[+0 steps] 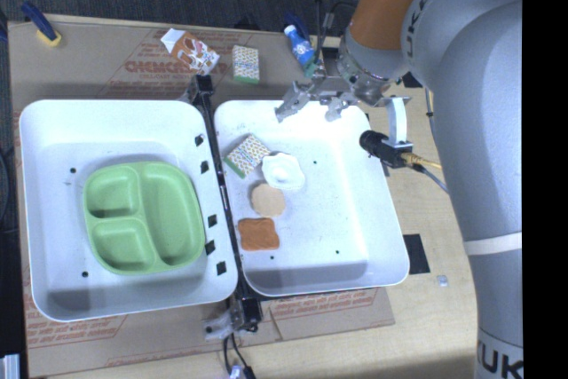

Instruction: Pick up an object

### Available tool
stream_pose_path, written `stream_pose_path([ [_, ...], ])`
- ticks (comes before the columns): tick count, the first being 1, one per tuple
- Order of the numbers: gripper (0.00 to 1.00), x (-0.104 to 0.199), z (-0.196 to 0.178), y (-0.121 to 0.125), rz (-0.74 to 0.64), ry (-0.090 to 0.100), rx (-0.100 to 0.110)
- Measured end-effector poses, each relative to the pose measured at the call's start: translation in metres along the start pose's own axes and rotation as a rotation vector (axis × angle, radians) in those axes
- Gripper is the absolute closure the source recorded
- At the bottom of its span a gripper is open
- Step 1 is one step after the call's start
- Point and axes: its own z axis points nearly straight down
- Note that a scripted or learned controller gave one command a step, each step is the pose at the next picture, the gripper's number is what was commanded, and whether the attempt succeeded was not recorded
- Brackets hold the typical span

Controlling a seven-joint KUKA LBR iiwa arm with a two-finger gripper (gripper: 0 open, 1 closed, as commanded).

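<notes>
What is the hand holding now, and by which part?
Nothing. The hand is open above the far edge of the right bin, with nothing between its fingers. The items lie apart from it, near the bin's left side.

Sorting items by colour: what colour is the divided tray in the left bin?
Light green; the divided tray shows clearly in the camera view.

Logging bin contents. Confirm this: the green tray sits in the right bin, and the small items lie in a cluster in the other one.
Wrong on one count. The camera view shows the green tray in the left bin, not the right. The small items lie in a cluster in the other one, the right bin.
</notes>
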Motion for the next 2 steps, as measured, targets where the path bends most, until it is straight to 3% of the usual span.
stream_pose_path([
  [1,0.0,-0.071,0.128,-0.093,0.002,-0.001,0.002],
  [2,0.0,-0.017,0.105,-0.173,-0.001,0.002,0.002],
])
